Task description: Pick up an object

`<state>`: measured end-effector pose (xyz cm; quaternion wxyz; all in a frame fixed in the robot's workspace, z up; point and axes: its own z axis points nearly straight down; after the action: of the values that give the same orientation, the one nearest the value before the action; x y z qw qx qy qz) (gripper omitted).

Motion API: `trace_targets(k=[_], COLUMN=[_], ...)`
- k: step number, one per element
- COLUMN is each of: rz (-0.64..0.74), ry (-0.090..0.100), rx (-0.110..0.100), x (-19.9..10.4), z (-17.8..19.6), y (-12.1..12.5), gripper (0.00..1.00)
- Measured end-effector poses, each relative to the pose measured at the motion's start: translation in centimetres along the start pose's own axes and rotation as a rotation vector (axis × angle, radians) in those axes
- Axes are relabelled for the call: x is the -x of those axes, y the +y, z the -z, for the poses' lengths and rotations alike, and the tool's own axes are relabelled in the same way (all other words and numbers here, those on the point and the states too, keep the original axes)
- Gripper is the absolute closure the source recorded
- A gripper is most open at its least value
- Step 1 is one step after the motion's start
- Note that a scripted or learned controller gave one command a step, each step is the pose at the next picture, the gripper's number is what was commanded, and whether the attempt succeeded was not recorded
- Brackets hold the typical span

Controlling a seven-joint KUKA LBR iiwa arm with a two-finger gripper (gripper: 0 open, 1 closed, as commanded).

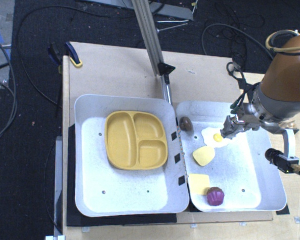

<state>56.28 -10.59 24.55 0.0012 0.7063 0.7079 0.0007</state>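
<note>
The right bin (253, 169) holds a toy fried egg (213, 137), a pale yellow rounded piece (203, 156), a yellow square slab (198, 184), a purple berry-like object (215, 196) and a brown oval piece (185, 124). My gripper (229, 130) hangs low over the right edge of the fried egg, coming in from the right. Its dark fingers point down toward the egg, and their spacing is hidden from this angle. Nothing is visibly lifted off the bin floor.
The left bin (85, 179) carries a yellow divided plate (136, 139). A slanted metal pole (150, 36) rises behind the bins. Black clips (178, 156) sit along the seam between the bins. Bare bin floor lies at the right bin's right side.
</note>
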Motion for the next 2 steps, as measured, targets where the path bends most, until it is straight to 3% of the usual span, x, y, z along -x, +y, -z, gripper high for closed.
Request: trace_targets(k=[2], rz=[0.004], ry=[0.000], rx=[0.000], x=[-9.4], z=[-1.3], y=[3.6], gripper=[1.00])
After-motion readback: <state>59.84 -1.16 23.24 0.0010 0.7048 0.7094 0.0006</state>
